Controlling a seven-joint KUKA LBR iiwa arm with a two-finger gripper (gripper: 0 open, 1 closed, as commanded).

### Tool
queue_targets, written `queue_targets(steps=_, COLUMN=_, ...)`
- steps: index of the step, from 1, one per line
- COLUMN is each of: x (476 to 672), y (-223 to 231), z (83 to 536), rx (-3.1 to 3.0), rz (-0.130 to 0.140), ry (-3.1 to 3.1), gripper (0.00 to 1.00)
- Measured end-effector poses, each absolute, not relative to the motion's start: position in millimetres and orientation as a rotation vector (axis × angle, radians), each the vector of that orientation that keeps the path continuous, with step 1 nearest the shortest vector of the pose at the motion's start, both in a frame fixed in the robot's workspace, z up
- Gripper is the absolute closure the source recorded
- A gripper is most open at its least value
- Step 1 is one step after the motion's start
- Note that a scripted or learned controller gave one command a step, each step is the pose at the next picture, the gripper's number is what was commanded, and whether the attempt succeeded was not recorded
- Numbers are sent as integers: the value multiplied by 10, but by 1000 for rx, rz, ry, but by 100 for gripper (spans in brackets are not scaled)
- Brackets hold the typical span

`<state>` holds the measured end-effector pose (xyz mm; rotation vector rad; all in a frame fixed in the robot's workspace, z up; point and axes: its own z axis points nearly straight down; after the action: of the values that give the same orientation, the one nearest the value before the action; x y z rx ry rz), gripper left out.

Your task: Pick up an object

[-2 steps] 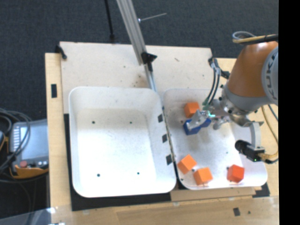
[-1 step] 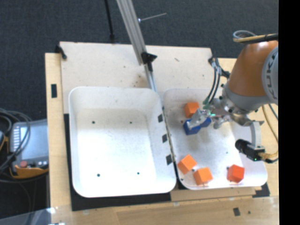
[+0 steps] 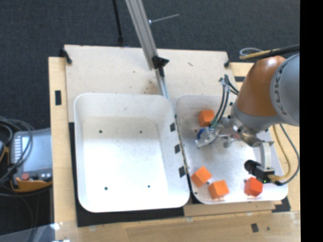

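Note:
Several orange blocks lie in the right bin. One orange block sits near the bin's back left. Two more lie close together at the front. A redder one rests at the front right corner. My gripper hangs low over the bin's left middle, just in front of the back block and apart from it. A small blue part shows at its tip. Nothing orange sits at the tip. The grey arm with its orange band covers the bin's back right.
The left bin lies beside the right one, the two sharing a narrow divide. A slanted aluminium post rises from behind the bins. Black cabling loops near the front right block. A control pendant sits off the bench at left.

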<state>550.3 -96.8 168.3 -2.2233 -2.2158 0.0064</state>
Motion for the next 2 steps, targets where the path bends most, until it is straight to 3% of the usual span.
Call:
queue_targets(steps=1, x=5594, y=-991, z=1154, rx=-2226, rz=7, ry=-2214, gripper=0)
queue_targets(steps=2, x=5601, y=-1008, z=969, rx=-2228, rz=2, ry=-2218, gripper=0)
